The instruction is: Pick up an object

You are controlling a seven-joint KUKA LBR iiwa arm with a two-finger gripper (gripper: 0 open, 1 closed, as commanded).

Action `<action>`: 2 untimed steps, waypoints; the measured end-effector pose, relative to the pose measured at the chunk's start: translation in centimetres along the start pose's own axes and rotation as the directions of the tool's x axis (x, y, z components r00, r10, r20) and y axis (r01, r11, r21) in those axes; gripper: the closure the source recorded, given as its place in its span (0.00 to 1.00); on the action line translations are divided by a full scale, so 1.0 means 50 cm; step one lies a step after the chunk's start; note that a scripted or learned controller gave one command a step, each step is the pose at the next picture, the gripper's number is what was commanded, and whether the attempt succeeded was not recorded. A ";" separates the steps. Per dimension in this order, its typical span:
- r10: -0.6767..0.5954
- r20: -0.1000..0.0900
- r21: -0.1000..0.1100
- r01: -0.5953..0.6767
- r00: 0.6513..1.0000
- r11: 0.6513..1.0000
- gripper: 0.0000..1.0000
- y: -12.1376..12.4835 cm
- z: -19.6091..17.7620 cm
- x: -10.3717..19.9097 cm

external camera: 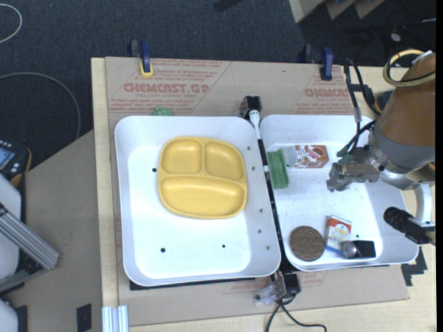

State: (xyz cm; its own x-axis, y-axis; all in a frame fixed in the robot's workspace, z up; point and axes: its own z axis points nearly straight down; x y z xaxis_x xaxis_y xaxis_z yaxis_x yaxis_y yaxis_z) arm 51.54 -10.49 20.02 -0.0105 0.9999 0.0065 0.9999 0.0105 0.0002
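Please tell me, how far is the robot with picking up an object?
Nothing looks picked yet. The gripper hangs over the right bin; the green block, snack packet, brown disc and small box all lie there. Grasping and lifting one remain.

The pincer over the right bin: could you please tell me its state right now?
Pincer: above the right bin, beside the snack packet; open or closed cannot be told.

Bench (208, 81): two white bins side by side, left bin (138, 206), right bin (377, 213).
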 end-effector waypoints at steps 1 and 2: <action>0.004 0.002 0.005 -0.004 1.000 1.000 1.00 -0.074 0.010 0.125; -0.005 0.000 -0.009 0.005 1.000 1.000 1.00 -0.066 -0.165 0.349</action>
State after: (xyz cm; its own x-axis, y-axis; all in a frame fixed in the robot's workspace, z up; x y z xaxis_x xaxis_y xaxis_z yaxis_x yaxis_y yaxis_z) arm 48.04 6.88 28.39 -0.0153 0.9999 0.0061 0.9998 0.0152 0.0095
